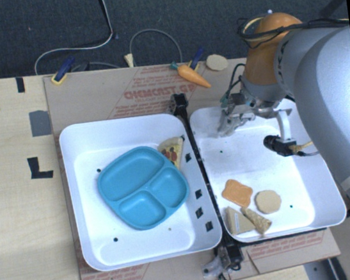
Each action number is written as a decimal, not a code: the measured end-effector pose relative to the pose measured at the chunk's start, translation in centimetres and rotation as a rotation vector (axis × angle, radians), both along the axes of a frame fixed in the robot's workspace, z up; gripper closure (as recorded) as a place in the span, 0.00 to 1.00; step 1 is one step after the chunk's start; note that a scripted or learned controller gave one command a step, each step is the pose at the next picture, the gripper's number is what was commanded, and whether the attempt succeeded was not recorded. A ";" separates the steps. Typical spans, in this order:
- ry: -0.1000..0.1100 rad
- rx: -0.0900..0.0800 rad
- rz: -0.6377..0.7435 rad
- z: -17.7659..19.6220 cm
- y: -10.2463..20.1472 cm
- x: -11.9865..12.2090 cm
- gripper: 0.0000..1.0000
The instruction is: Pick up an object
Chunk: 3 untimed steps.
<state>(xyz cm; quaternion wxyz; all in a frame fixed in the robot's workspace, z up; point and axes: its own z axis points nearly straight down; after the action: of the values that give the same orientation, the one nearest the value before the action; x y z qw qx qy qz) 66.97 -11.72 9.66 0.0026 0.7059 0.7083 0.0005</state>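
Toy foods, an orange slice [237, 193], a round biscuit [267, 201] and wedges [248, 220], are lying untouched at the right bin's [319, 177] near end. The gripper [232, 121] is hovering at the far end, grasping nothing; whether its jaws are parted I cannot tell. Picking is not yet begun.

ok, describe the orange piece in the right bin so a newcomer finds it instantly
Start at the right bin, near its front edge. Three food pieces cluster there; the orange piece is the leftmost-upper one, flat and squarish, unlike the round tan piece and the pale wedge.
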 end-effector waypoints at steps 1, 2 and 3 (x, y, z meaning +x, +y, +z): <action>0.001 0.007 0.004 9.4 7.2 -7.7 1.00; 0.006 0.003 -0.002 8.7 6.8 -7.7 0.00; 0.009 0.003 -0.004 8.7 6.9 -13.1 0.00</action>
<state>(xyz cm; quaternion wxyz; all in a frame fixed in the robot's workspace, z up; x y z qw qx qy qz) 53.84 -4.85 18.38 -0.0017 0.7072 0.7070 -0.0018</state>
